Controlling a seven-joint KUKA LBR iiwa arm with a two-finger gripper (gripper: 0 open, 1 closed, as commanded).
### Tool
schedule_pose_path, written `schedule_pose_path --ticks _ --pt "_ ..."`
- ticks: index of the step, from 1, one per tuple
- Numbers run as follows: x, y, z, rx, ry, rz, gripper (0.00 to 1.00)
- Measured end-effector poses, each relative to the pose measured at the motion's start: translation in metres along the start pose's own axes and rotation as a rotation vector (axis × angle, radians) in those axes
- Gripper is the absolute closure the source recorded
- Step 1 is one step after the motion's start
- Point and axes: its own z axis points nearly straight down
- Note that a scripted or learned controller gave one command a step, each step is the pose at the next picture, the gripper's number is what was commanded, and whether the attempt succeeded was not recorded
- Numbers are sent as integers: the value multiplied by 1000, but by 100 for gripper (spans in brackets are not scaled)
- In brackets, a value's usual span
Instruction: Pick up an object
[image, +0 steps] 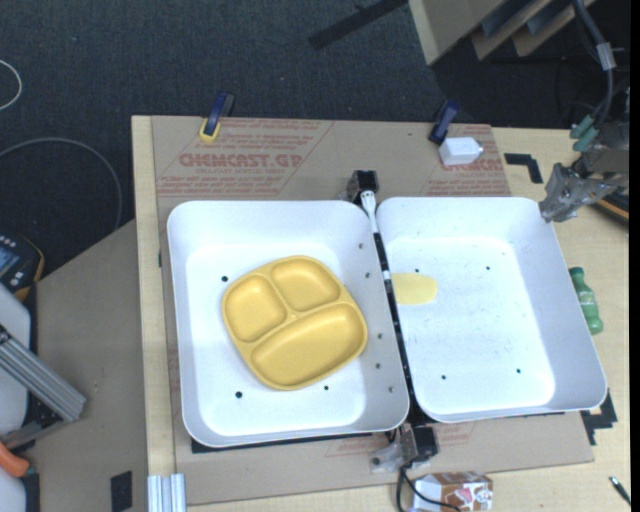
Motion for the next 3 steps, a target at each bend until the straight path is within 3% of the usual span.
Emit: schedule_pose_path --ticks 1,2,3 --pt "75 -14 60 -1 1 -9 100" --pt "154 -61 94 -1 1 -10 100" --pt "190 -59 34 -16 0 -6 100"
